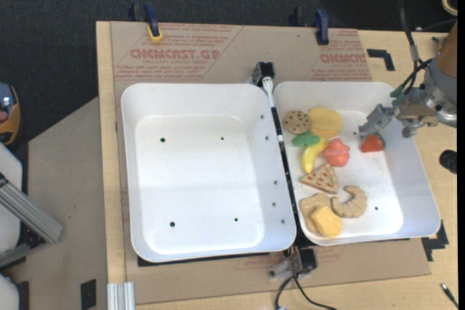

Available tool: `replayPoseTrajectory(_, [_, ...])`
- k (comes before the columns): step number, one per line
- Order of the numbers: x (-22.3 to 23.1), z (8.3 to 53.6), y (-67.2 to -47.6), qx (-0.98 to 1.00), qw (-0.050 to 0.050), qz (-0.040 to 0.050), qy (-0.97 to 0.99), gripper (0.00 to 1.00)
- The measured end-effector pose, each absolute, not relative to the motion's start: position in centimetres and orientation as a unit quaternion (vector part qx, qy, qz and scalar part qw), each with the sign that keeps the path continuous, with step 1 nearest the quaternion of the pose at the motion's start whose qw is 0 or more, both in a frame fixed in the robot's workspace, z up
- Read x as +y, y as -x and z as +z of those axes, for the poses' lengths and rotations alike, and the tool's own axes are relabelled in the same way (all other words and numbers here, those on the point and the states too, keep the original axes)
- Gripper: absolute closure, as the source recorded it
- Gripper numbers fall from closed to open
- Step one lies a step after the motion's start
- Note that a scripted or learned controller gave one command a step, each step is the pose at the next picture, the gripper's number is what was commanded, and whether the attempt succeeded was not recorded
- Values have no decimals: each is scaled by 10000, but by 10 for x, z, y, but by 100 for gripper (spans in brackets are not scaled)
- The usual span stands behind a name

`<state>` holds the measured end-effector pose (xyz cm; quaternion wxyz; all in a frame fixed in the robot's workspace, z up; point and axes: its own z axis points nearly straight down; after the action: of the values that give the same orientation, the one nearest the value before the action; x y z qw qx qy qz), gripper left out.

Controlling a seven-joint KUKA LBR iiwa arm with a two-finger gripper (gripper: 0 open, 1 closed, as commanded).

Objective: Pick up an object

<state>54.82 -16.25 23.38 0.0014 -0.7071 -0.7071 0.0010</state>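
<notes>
Dark carpet surrounds the counter [218, 47], a brown board clamped at its far edge and carrying two white bins side by side. From my seat, the hand [385, 120] sits over the right bin [414, 192], near that bin's far right corner, with the arm coming in across its right rim. One grey finger [375, 118] slants down toward a small red piece [373, 144], which lies just under and beside its tip. I cannot tell whether the fingers are apart or together, and I see nothing between them, so I judge nothing is held yet.

That red piece is the nearest candidate. It looks like a small plastic toy food: light, stiff, smooth, likely to skate on the slick bin floor if nudged. I would take it across its narrow width, low and centred.

Moving outward toward the bin's left rim lie a pink piece [336, 152], a yellow round one [325, 120], a cookie [296, 121], a green piece [306, 139], a banana [313, 154] and a pizza slice [321, 178]. Toward the near edge sit a croissant [352, 202] and a cheese wedge [326, 221]. The red piece stands apart from all of these, with bare floor around it and the right wall near, so the open room is toward the bin's middle. The left bin [138, 156] has bare floor for a drop.
</notes>
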Motion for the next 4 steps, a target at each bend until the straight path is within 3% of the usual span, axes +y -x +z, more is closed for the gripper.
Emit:
replayPoseTrajectory(1, [-172,111,-585,-7067,-12,-4,7075,0])
replayPoseTrajectory(2, [-125,81,-634,-7092,6,-8,7050,0])
replayPoseTrajectory(3, [-97,83,-668,-7086,-6,-4,7056,0])
replayPoseTrajectory(4, [-100,100,-671,-7079,-42,-33,7063,100])
